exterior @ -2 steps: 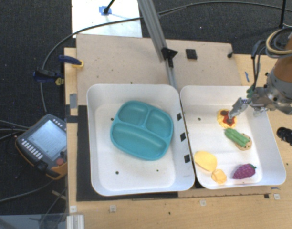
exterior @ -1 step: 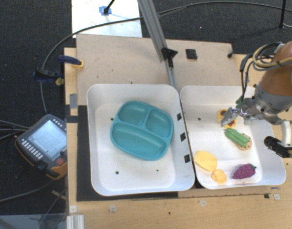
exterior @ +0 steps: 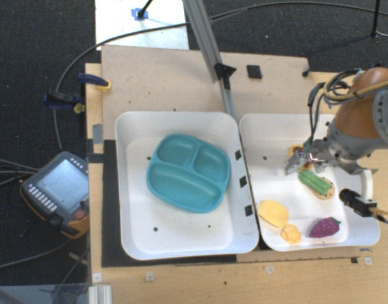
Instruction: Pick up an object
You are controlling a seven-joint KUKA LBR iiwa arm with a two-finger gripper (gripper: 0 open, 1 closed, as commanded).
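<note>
One green ridged toy vegetable on a tan base [exterior: 316,183] lies in the right white bin [exterior: 264,128], just below-right of the grey two-finger gripper [exterior: 300,161], long axis running diagonally down-right; the grip state is unclear.

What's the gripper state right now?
Gripper: low in the right bin, beside the green toy; open or shut cannot be told, and nothing visibly held.

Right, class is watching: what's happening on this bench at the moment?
A grey and orange robot arm reaches into the right bin, its gripper low beside a green toy on a tan base. A yellow piece, a smaller yellow piece and purple grapes lie nearby. The left bin holds a teal divided plate.
</note>
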